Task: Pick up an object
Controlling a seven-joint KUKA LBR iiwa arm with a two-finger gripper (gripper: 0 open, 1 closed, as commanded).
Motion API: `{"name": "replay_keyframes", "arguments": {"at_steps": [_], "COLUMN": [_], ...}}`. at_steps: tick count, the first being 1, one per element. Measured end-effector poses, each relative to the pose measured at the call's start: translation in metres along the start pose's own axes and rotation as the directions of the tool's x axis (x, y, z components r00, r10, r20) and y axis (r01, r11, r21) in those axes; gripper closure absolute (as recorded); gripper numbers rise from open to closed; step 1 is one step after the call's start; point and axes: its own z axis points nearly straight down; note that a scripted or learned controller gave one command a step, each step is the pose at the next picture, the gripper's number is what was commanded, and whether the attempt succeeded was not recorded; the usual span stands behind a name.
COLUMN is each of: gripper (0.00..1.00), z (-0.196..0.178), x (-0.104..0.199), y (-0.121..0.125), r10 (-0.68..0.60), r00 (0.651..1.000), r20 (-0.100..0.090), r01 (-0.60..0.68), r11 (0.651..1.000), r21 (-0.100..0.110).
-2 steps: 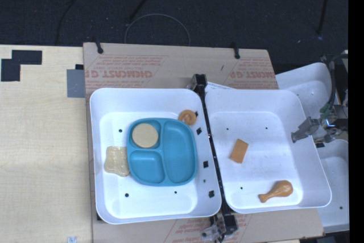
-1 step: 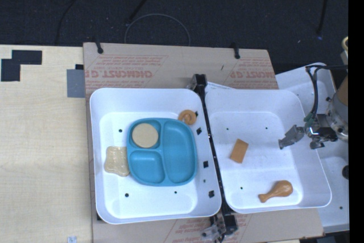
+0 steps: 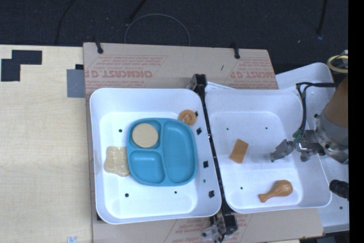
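A pale wooden tabletop is seen at the left, carrying a brown cardboard sheet on which two shallow white bins rest side by side. The left bin is occupied mostly by a blue divided tray, in whose upper left compartment a round tan disc is seated. A pale, bread-like piece is observed touching the tray's left edge on the bin floor. A small round brown pastry lies near the bin's upper right corner, just beside the tray.

The right bin is entered from the right by the grey arm. The jaws are positioned low over the bin's right portion; whether they are open or closed cannot be told, and nothing is seen held between them. An orange block is noted near the middle of the bin floor, to the left of the jaws and apart from them. A tan drumstick-shaped piece lies near the bin's lower edge, below the jaws and apart from them.
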Motion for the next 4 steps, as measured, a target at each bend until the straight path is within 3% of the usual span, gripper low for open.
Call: {"name": "replay_keyframes", "arguments": {"at_steps": [1,2,4], "gripper": [0.0,1.0,1.0], "z": [0.044,0.032,-0.056], "x": [0.002,0.001,0.012], "y": [-0.004,-0.004,-0.011], "r10": [0.0,0.004,-0.002], "r00": [1.0,1.0,1.0], "r20": [0.0,0.001,0.003], "r01": [0.0,-0.004,0.002], "r11": [1.0,1.0,1.0], "r21": [0.0,-0.002,-0.006]}}
